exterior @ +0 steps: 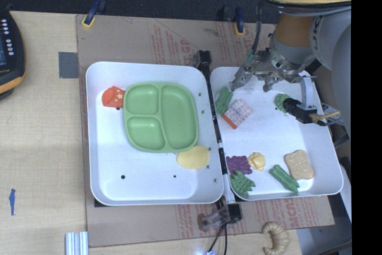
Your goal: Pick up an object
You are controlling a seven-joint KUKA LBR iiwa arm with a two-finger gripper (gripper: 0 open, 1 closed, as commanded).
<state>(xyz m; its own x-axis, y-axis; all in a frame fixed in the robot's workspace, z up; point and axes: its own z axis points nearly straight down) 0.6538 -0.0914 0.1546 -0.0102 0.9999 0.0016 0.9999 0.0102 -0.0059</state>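
Small toy foods (pixel 237 113) in right bin (pixel 325 188)

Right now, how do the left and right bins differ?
Left bin holds a green divided plate, a red piece and a yellow piece. Right bin holds many small toy foods, with the gripper over its far end. Both are shallow and white.

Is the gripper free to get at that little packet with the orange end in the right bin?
Probably yes. The packet lies flat in the open, the gripper poised just up-right; only the green piece sits close beside it.
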